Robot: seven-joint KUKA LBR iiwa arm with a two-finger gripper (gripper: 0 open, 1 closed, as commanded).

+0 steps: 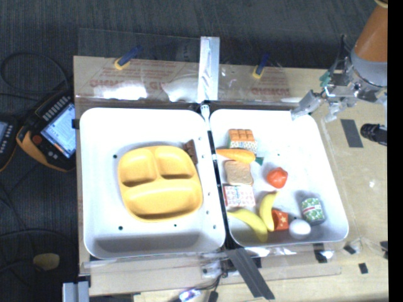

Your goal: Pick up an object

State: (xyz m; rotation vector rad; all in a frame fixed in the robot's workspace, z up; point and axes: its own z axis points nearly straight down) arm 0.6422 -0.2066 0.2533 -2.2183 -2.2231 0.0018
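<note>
On a wooden bench [365,187] over dark carpet sit two white bins, a yellow tray [160,182] in the left bin [94,168]. At upper right the gripper [318,99] hangs outside the right bin [315,162]; whether its fingers are spread cannot be told. Toy foods, a tomato [277,177] and banana [247,221] among them, lie lower left of it, well apart.

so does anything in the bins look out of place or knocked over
Nothing looks spilled or broken. One oddity: a small brown block in the left bin sits wedged between the yellow tray and the divider, apart from the toy food piled in the right bin.
</note>
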